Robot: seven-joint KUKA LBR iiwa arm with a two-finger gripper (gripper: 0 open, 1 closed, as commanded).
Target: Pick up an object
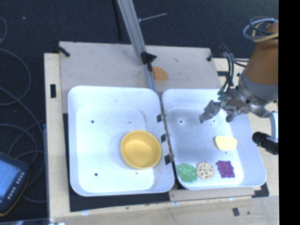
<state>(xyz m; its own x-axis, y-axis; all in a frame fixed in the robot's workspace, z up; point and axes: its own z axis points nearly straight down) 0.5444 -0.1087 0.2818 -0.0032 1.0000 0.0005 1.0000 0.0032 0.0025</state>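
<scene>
Wooden bench [108, 64], two white bins. Gripper [216, 112] hangs above the yellow piece [226, 143] in the right bin [187, 102], jaws look spread and empty, I think. A descent off-centre could just nudge it aside.

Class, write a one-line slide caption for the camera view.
Gripper open above right bin holding four small items; yellow bowl in left bin.

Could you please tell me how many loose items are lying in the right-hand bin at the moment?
4. A yellow piece lies mid-right; a green piece, a cookie and a purple piece line the near edge. The arm could hide more.
</scene>
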